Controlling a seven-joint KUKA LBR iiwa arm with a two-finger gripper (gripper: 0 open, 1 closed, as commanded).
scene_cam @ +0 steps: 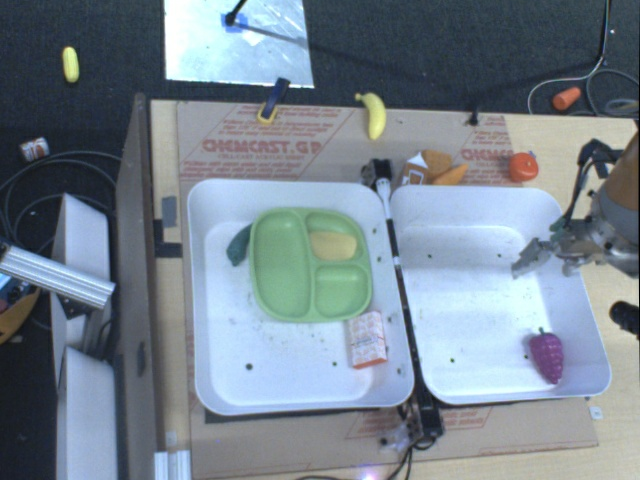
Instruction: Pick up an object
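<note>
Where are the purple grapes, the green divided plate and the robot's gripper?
purple grapes [546, 355], camera view, middle of the bunch
green divided plate [282, 266], camera view, bare left compartment
gripper [530, 259], camera view, at its fingertips

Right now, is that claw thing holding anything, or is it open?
Gripper: over the right bin, nothing seen between its fingers; open or shut cannot be told. The purple grapes lie apart from it.

Dark carpet floor [450, 28] — pale wooden bench [620, 368].

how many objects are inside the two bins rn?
5. Left bin: green plate, yellow item in its top-right compartment, dark green item at its left edge, small carton below it. Right bin: purple grapes. Plate may hide more.
</note>
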